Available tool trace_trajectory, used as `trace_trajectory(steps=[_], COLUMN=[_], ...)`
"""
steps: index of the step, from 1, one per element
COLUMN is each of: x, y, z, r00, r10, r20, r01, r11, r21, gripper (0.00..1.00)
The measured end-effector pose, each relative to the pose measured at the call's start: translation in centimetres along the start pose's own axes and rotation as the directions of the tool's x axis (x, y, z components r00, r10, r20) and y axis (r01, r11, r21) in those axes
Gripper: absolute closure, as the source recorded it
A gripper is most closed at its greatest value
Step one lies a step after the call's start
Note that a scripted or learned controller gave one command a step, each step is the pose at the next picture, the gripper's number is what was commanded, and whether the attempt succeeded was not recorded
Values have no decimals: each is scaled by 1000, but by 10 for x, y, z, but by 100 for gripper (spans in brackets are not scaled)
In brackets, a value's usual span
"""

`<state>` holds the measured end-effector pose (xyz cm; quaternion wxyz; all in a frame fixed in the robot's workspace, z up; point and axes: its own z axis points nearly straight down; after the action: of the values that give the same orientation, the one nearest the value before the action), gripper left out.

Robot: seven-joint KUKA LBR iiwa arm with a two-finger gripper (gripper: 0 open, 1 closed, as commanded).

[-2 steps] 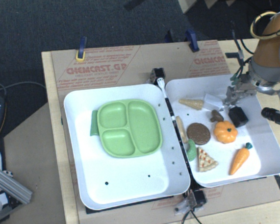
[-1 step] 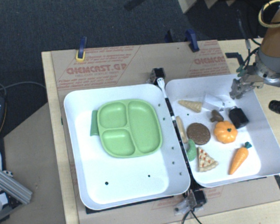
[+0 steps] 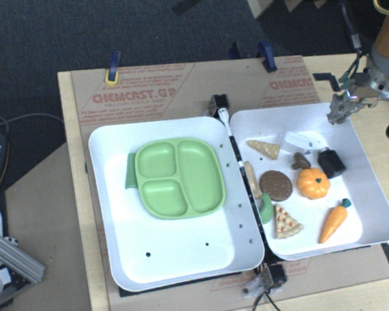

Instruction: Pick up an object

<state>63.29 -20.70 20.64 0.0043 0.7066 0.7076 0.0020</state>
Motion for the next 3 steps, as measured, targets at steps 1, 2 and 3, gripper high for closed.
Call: trace_trajectory(steps=[1,2,3], x=[0,41,75], y=[1,-34,-63], z=[-20,-13,-12], r00=[1000,1000,1000], r10=[1,-1,-1], r20=[-1,-6,-6], r01=[-1,1,1], r11=[1000,1000,1000], r21=[3,13,13], gripper=[100,100,100])
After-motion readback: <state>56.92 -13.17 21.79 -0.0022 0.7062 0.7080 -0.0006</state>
